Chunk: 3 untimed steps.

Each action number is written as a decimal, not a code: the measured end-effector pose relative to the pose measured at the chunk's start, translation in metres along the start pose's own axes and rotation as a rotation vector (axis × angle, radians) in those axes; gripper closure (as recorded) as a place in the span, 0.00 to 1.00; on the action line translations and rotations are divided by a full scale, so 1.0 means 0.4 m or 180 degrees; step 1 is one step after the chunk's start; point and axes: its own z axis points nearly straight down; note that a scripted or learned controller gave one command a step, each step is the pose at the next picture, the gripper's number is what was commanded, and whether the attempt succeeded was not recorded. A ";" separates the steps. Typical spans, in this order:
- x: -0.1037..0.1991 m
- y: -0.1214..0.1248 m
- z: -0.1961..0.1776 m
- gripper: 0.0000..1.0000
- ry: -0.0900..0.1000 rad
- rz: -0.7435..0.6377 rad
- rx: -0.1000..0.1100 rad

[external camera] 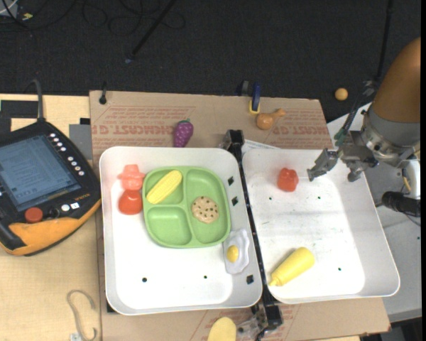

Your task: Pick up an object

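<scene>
In the right bin (355,261), a small red pepper (287,180) lies near the back left and a yellow mustard bottle (292,266) lies tilted near the front left. My gripper (337,168) hangs over that bin's back right, to the right of the pepper and apart from it. Its fingers (319,168) are spread open with nothing between them. The left bin (128,275) holds a green divided plate (174,229) with a corn cob (162,185) and a cookie (205,209) on it. A red-orange toy (130,190) sits left of the plate and a fried egg (233,251) to its right.
On the cardboard behind the bins lie purple grapes (183,132) and an orange toy (268,119). A yellow object (222,329) sits at the front edge. A teach pendant (35,183) rests on the bench at far left. A black divider (243,212) runs between the bins.
</scene>
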 end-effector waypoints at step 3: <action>0.009 0.014 0.209 0.00 -0.0003 -0.0012 -0.0026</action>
